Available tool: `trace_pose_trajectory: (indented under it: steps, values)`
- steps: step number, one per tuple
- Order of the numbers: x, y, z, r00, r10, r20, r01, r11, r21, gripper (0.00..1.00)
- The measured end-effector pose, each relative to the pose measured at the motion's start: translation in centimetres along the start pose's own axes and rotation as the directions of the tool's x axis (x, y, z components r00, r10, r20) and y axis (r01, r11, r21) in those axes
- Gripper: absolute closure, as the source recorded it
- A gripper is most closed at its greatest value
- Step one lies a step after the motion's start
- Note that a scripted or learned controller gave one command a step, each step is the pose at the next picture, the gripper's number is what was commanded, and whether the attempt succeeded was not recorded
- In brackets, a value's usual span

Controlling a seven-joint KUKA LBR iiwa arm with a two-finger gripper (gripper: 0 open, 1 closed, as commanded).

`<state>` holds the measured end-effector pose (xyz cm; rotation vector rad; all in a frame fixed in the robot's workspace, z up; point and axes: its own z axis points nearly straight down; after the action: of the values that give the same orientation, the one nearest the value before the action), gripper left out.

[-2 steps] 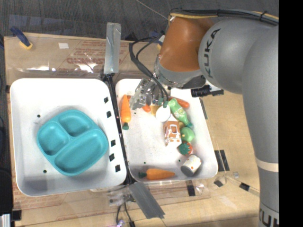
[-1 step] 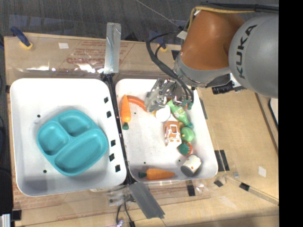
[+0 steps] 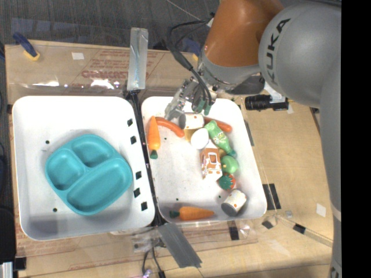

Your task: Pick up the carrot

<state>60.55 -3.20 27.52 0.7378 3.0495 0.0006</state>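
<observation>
1. The claw [image 3: 186,104] hangs over the far edge of the right bin [image 3: 174,172]; I cannot tell its state.
2. One carrot [image 3: 153,135] lies by the bin's left wall, just left of and nearer than the claw, its long axis running far-to-near.
3. Another carrot [image 3: 195,214] lies along the near edge, well apart.
</observation>
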Motion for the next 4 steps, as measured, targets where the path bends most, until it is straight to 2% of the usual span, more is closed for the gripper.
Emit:
trace_pose_trajectory:
  steps: [1,2,3,4]
  values:
    - [2.6,-9.8,3.9,0.999,-0.032,-0.004,0.032,0.999,0.004,1.00]
    - [2.5,-11.8,-0.7,1.000,0.017,0.001,-0.017,1.000,0.001,1.00]
    - [6.5,-15.4,-1.8,0.999,-0.046,-0.003,0.046,0.999,0.002,1.00]
    - [5.2,-17.8,-6.5,0.976,-0.218,0.001,0.218,0.976,0.002,1.00]
